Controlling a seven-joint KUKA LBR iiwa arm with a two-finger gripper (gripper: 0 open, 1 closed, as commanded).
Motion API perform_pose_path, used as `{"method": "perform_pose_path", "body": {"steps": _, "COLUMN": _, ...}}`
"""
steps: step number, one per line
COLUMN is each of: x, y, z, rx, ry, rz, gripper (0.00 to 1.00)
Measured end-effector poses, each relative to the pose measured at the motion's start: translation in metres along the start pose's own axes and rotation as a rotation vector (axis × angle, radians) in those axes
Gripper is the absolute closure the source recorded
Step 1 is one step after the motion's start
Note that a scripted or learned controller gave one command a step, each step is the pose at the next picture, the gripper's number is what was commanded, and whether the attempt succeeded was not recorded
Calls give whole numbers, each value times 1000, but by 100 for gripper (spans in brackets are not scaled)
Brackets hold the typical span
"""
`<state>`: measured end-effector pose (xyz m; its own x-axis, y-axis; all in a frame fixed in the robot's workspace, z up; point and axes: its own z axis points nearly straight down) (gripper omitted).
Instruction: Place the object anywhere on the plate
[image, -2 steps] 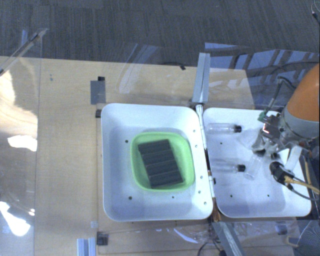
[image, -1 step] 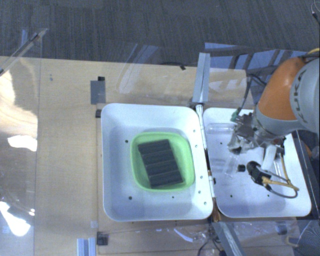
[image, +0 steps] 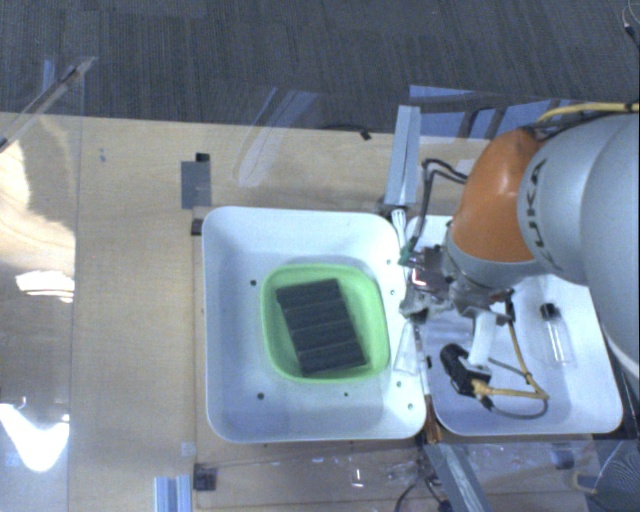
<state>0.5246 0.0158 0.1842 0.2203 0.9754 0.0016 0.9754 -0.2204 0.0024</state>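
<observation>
Pale wood table (image: 110, 330) carries both bins; in the left bin (image: 230, 400) the dark ribbed object (image: 320, 327) already lies on your green plate (image: 275, 345). At the bins' shared edge, the gripper (image: 440, 290) hangs under the wrist; you cannot tell the jaws' state, so a low retreat might clip the rim
</observation>
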Motion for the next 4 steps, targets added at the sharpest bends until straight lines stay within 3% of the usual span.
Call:
{"method": "perform_pose_path", "body": {"steps": 1, "x": 0, "y": 0, "z": 0, "rx": 0, "ry": 0, "rz": 1, "gripper": 0}}
{"method": "perform_pose_path", "body": {"steps": 2, "x": -45, "y": 35, "z": -4, "rx": -4, "ry": 0, "rz": -8, "gripper": 0}}
{"method": "perform_pose_path", "body": {"steps": 3, "x": -93, "y": 46, "z": -45, "rx": -5, "ry": -1, "rz": -63, "gripper": 0}}
{"method": "perform_pose_path", "body": {"steps": 4, "x": -178, "y": 20, "z": -154, "rx": -9, "ry": -3, "rz": -10, "gripper": 0}}
